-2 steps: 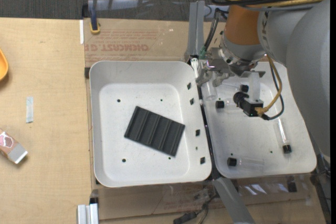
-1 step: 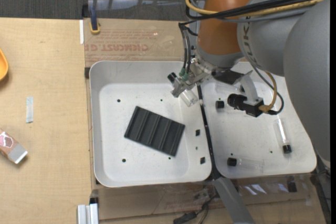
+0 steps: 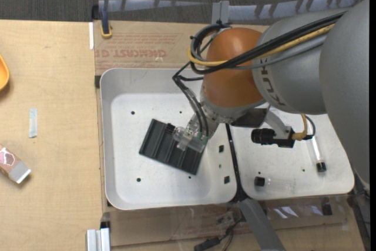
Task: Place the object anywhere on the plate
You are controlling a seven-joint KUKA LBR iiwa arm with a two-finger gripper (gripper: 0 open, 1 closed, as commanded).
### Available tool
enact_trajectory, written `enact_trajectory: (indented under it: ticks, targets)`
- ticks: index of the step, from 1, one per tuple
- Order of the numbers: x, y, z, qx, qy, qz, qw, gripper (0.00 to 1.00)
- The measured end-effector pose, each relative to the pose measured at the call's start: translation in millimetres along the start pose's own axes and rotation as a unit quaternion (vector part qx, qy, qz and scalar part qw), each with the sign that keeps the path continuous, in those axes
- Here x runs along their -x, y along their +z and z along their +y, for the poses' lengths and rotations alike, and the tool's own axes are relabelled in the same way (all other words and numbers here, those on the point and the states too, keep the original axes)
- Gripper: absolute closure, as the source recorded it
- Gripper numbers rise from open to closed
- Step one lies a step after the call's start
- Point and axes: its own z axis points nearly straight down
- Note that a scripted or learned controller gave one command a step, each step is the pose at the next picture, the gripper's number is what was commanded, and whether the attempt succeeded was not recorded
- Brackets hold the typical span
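At the far left edge of the desk (image 3: pixel 59 67), an orange piece (image 3: pixel 2 76) is cut off by the frame. It may be the rim of the plate, but too little shows to say. Below it lie a small grey strip (image 3: pixel 32 123) and a red-and-white block (image 3: pixel 12 164) with a grey end, well apart from each other and from the bins.

The left bin (image 3: pixel 126 106) holds a black ribbed slab (image 3: pixel 161 147), lying flat and skewed near the bin's middle. I take this for the task's object. The tool (image 3: pixel 191 137) is over the slab's upper right edge, touching it or nearly so. Whether it is apart, together or clamped on the slab I cannot tell, as its pale, see-through end blurs against the ribs. The arm (image 3: pixel 235 70), with its orange band, hides the bin's upper right corner.

The step in hand looks like the grasp. To do it well, the tool should bite across a thin edge or a rib rather than press on the flat face, then lift straight up. A hold this near one edge may let the far end droop or pivot, so slow travel would help.

In the right bin (image 3: pixel 282 170) lie a small white piece (image 3: pixel 260 181) and a white marker (image 3: pixel 318 157), apart from each other.
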Motion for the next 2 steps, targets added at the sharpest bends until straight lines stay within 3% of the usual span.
enact_trajectory:
  ticks: [1,2]
  targets:
    - [-8.8,-40.6,-45.5,0.001,-0.195,-0.001,0.9808,1.00]
    - [-8.8,-40.6,-45.5,0.001,-0.195,-0.001,0.9808,0.00]
